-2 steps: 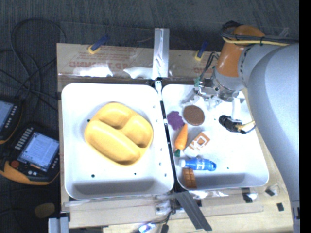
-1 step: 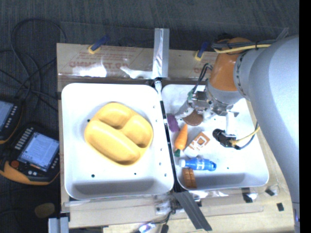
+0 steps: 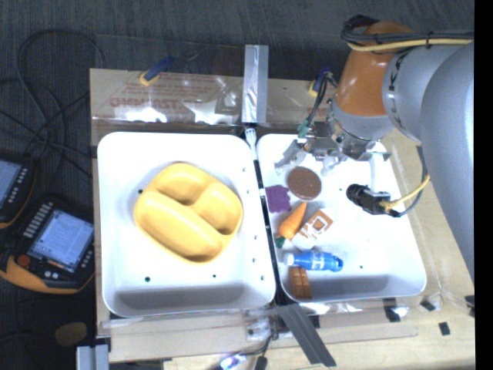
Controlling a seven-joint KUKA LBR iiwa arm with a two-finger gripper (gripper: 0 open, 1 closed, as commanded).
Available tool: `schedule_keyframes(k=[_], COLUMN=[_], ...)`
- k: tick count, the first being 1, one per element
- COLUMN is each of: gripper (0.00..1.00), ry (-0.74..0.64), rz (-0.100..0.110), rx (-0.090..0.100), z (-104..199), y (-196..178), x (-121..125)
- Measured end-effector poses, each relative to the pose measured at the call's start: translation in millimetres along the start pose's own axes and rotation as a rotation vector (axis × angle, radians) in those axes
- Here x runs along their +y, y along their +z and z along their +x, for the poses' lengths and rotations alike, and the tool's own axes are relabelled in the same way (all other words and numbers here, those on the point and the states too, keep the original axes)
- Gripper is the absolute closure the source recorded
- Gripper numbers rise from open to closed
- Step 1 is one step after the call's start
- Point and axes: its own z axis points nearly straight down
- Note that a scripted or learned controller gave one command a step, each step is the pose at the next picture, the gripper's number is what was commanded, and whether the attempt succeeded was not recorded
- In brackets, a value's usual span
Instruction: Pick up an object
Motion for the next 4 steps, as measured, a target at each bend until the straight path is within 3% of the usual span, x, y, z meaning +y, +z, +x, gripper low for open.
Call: schedule_keyframes(k=[1, 2, 3, 4], gripper=[0.0, 0.0, 0.0, 1.0], ry=[-0.123, -0.192, -0.243, -0.243], rz=[0.001, -0.016, -0.016, -0.019], rx=[-0.003, -0.005, -0.004, -0.004], z=[-50, -47, -49, -49], y=[59, 92, 92, 83], x=[6, -22, -80, -79])
